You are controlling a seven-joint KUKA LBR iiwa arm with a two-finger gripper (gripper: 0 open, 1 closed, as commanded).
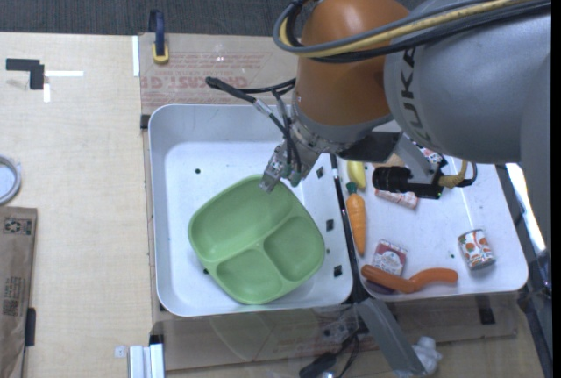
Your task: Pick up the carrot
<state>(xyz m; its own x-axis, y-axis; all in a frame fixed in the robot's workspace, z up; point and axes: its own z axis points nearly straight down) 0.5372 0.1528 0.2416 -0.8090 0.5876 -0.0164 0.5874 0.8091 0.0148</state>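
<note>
Gripper, slim metal w/ a small tip, sits over the upper rim of the green plate, a smooth plastic 3-compartment dish in the left bin; can't tell how far open it is, nothing visibly held. Carrot, tapered orange w/ green top, lies just right of gripper, in the right bin along the divider. Further right: a small red-white packet, a curved orange sausage shape and a little can.

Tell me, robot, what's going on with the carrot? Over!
Gripper over left bin, above green plate rim. Carrot lies untouched in right bin, by the divider. Hot dog and small box close by it. Over.
</note>
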